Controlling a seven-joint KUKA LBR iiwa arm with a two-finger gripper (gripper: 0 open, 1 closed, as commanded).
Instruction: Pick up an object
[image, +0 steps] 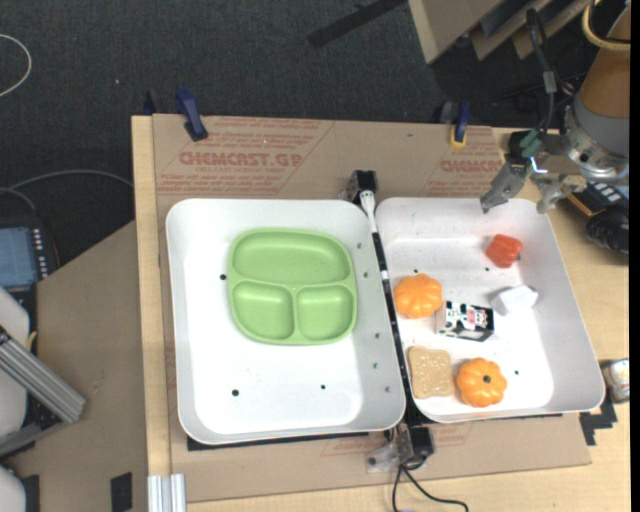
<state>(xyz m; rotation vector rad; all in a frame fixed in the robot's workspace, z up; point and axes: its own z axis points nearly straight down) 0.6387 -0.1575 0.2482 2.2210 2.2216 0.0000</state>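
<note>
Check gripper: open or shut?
Open. The gripper has its two fingers spread apart with nothing between them, above the right bin's far edge.

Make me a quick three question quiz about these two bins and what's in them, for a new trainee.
1. True or false: the green divided plate lies in the left bin.
2. How many orange pumpkins are in the right bin? A) one B) two C) three
3. Fill in: the gripper is above the right bin's far edge, and the thing nearest it is the ____ block.

Key
1. True.
2. B: one pumpkin near the divider, another pumpkin near the front beside the toast slice.
3. Red.
</note>
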